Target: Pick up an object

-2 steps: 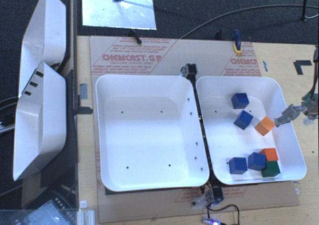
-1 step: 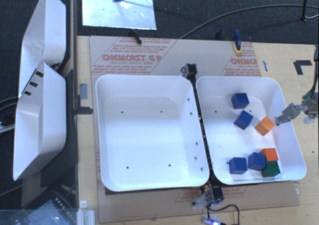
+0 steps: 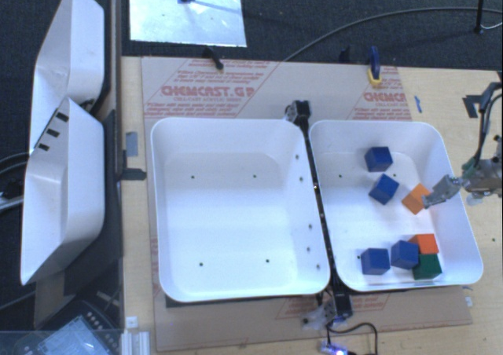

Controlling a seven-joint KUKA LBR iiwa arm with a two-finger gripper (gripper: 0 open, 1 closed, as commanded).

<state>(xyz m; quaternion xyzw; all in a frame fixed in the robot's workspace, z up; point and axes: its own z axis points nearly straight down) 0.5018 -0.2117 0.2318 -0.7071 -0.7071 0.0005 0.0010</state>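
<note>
Orange block lies near the right bin's right wall, the jaws touching it; how wide they stand cannot be told. Blue blocks sit nearby.

One fixed camera above the bench, looking down at a slant, both white bins in frame
</note>
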